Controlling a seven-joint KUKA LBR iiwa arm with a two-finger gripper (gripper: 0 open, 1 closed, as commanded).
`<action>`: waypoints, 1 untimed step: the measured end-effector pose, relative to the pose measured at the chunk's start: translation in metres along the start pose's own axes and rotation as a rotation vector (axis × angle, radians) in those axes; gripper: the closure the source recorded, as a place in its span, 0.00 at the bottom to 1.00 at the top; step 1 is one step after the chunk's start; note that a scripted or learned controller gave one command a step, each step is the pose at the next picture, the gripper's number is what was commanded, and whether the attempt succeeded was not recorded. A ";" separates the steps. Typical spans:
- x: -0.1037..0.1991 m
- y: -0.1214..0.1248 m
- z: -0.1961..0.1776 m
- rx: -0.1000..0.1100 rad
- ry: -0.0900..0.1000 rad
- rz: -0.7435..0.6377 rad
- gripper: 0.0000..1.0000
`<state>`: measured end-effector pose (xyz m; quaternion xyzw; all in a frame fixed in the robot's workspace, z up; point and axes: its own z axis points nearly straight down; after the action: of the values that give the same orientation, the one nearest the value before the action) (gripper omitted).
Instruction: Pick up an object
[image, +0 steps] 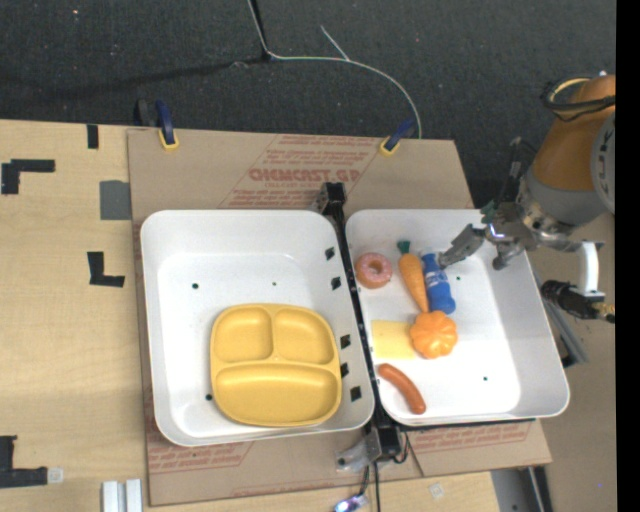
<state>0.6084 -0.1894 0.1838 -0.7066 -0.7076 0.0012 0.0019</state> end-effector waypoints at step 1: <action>0.005 -0.006 0.048 0.004 0.000 0.000 0.00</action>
<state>0.6024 -0.1839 0.1354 -0.7067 -0.7075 0.0027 0.0032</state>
